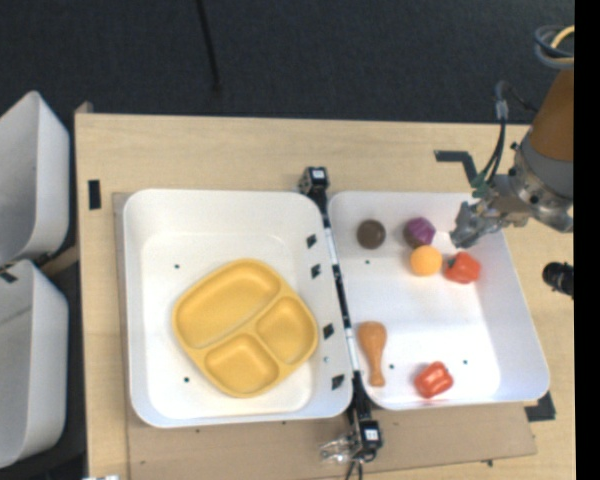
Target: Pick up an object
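Gripper point(464, 230) sits low over the right bin point(500, 363), beside a red object point(463, 268); we cannot tell its state. Arm point(550, 138) is cropped at right. Bins rest on a wooden tabletop point(230, 153); dark floor point(280, 38) beyond.

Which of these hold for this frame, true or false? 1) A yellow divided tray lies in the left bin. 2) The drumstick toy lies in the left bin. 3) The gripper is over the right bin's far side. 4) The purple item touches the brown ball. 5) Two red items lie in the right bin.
1) True: the yellow divided tray lies in the left bin.
2) False: the drumstick toy lies in the right bin, near its left wall.
3) True: the gripper is there, close to the purple item.
4) False: a gap separates it from the brown ball.
5) True: one red item beside the orange ball, another near the front.
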`<action>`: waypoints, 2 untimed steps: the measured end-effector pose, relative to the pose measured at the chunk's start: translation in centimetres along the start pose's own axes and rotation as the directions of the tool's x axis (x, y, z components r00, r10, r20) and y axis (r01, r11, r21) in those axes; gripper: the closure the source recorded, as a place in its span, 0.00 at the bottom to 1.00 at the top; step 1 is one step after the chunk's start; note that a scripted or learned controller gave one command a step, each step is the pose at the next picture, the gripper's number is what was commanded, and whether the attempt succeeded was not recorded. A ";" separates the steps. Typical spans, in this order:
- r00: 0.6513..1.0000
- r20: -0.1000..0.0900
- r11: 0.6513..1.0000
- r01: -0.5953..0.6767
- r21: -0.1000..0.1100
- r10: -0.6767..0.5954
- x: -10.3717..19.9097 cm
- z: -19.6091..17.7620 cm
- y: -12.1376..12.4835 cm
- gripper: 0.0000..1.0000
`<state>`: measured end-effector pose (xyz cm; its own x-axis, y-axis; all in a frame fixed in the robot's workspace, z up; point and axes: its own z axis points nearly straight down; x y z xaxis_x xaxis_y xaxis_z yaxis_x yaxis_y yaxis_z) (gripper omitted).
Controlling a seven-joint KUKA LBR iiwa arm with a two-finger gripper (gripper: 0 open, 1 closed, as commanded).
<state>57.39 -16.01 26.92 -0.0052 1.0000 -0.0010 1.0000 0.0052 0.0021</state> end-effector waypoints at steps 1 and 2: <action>1.000 0.000 1.000 -0.001 0.002 0.001 4.8 1.2 -0.9 1.00; 1.000 -0.001 1.000 -0.001 0.002 0.001 9.3 1.3 -1.8 1.00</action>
<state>55.50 -6.72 25.65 -0.0046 1.0000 -0.0003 1.0000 0.0046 0.0005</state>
